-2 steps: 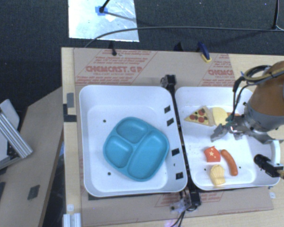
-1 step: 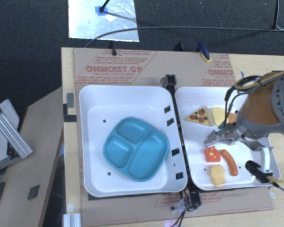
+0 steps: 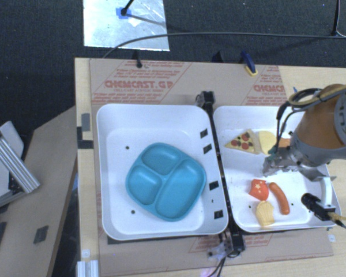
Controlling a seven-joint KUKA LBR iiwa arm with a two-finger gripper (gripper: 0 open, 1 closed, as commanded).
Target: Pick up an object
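Seen from above the table (image 3: 311,77), the robot arm (image 3: 326,126) reaches into the right bin (image 3: 242,221), its jaws hidden from the camera, so their state cannot be told. Nothing appears lifted: the pickup looks yet to be made. The sausage (image 3: 279,198) lies flat in the bin, long axis running diagonally, upper-left to lower-right, beside a strawberry (image 3: 258,189), corn (image 3: 264,213) and pizza slice (image 3: 243,141).

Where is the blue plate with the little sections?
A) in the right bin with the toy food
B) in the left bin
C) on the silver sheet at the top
B: the blue plate lies by itself in the left bin, while the pizza slice and hot dog sit in the right bin.
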